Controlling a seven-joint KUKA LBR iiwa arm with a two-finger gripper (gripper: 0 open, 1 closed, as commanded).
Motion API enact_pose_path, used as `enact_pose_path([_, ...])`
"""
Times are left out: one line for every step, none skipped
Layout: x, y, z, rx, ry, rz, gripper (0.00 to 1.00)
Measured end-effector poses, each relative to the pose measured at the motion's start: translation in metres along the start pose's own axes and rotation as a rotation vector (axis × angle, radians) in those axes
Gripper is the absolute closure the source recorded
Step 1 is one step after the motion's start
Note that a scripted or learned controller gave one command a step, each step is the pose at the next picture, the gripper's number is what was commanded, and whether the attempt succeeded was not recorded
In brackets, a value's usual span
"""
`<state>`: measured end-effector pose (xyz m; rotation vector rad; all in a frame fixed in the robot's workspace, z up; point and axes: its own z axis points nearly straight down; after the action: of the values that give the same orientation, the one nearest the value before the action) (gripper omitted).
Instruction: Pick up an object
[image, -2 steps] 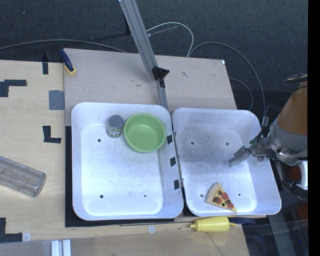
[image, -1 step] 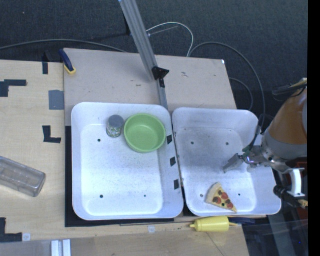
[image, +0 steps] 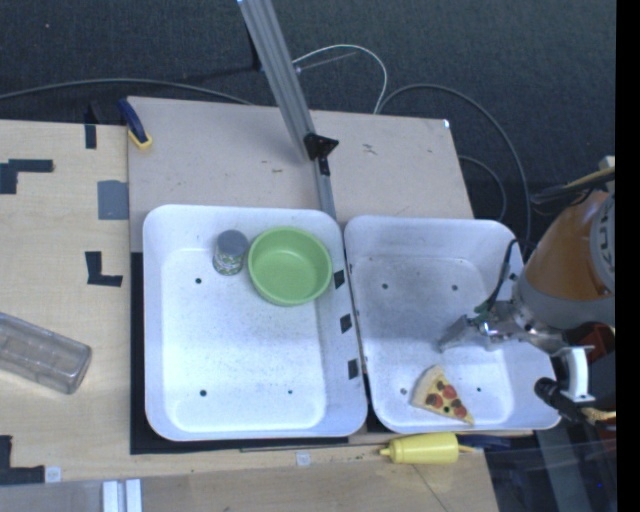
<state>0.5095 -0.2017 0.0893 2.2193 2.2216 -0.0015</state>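
Observation:
A toy pizza slice lies flat near the front of the right bin. In the left bin a green bowl stands at the back, with a small grey can touching its left side. My gripper hangs low over the right half of the right bin, pointing left, a short way above and behind the pizza slice. Nothing shows in it. The arm's orange band sits above the bin's right rim.
A yellow bottle lies on the bench just outside the right bin's front rim. A clear plastic container lies at the far left. A grey pole slants in from the top to the bins' back edge.

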Motion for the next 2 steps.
enact_pose_path([0.001,0.0,-0.011,0.001,0.002,-0.001,1.0])
enact_pose_path([-0.004,0.002,-0.072,-0.004,0.0,0.0,1.0])
